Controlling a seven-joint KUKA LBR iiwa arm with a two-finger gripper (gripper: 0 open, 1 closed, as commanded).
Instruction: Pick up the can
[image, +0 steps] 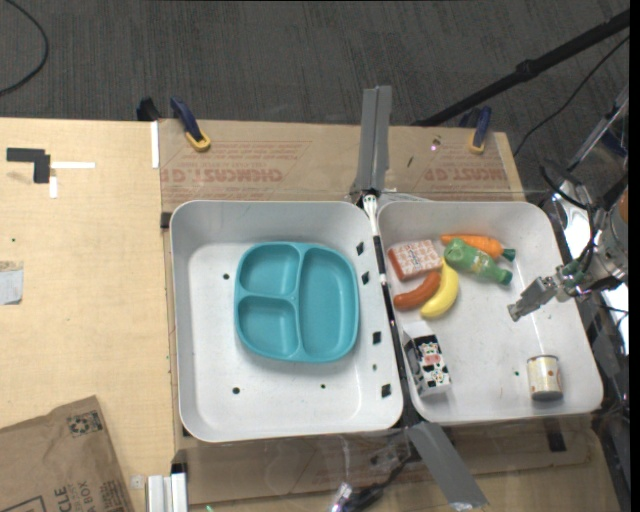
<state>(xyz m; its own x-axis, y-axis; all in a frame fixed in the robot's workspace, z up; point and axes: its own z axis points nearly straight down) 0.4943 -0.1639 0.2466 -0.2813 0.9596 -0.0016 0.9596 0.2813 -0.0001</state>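
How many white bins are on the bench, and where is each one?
2. The left shallow white bin holds a teal divided plate; the right shallow white bin holds the small cylindrical can near its front right corner.

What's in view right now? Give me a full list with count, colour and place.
bins: two, white, side by side on the bench
plate: one, teal, three compartments, middle of left bin
can: one, pale with dark band, near right corner of right bin
carton: one, black and white cow print, near left edge of right bin
banana: one, yellow, far part of right bin
sausage: one, orange-red, beside banana
box: one, red and white, far left of right bin
bottle: one, green, far part of right bin
carrot: one, orange, behind bottle
clamps: two, blue and yellow, far edge of bench
gripper: one, grey, over right bin, above the can's side
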